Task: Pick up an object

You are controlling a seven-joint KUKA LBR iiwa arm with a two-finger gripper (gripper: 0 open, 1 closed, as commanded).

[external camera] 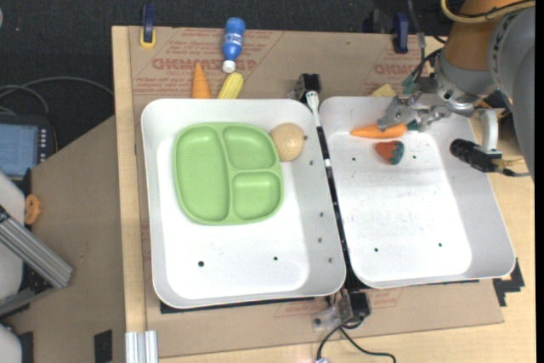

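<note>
An orange toy carrot (372, 132) lies across the far part of the right bin (425, 225), pointing left. My gripper (399, 120) reaches in from the right and its fingers close on the carrot's thick right end. A small red toy with a green tip (390, 152) sits on the bin floor just in front of the carrot, apart from the fingers.
The left bin (238, 259) holds a green divided plate (228, 172) and a tan ball (289, 140) at its far right. Behind the bins on the bench lie a blue-and-white bottle (232, 42), an orange cone (200, 82) and a yellow piece (230, 85). A black part (476, 154) overhangs the right bin's right side.
</note>
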